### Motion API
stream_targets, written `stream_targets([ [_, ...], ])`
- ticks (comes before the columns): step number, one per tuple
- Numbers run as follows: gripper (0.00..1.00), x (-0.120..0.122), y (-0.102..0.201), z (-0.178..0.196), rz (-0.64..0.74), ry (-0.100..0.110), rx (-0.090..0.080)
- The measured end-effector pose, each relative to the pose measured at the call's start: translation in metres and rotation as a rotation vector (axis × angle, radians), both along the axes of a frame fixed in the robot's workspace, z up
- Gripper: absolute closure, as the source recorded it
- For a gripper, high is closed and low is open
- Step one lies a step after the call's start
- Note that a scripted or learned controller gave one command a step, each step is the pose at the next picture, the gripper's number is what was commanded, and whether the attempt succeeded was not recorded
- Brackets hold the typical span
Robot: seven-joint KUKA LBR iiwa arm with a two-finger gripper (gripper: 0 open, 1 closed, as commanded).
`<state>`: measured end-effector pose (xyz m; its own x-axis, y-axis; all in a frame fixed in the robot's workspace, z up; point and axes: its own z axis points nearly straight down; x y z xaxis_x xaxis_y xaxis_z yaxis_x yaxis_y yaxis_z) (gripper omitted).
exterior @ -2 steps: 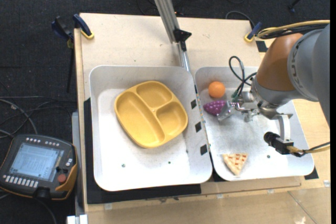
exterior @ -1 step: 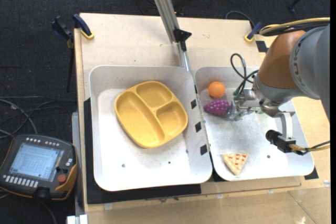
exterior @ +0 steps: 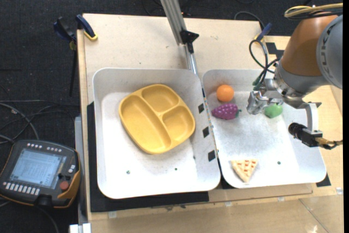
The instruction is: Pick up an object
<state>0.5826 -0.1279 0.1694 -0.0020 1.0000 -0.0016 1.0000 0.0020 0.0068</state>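
- The hand (exterior: 260, 104) sat low in the right bin (exterior: 283, 169), touching the green object (exterior: 274, 111), probably lining up a grab.
- Honestly couldn't tell its fingers' state.

No text, label, brand, number or sign can be read. The lit screen of the handheld pendant (exterior: 37, 170) at the lower left is too small and blurred for any characters to be made out, and its rows of keys are likewise illegible.
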Motion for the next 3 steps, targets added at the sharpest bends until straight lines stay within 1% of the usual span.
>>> stream_targets([
  [2, 1.00, 0.015, 0.006, 0.093, 0.002, 0.001, 0.000],
  [3, 1.00, -0.001, 0.050, 0.078, 0.004, 0.009, 0.003],
])
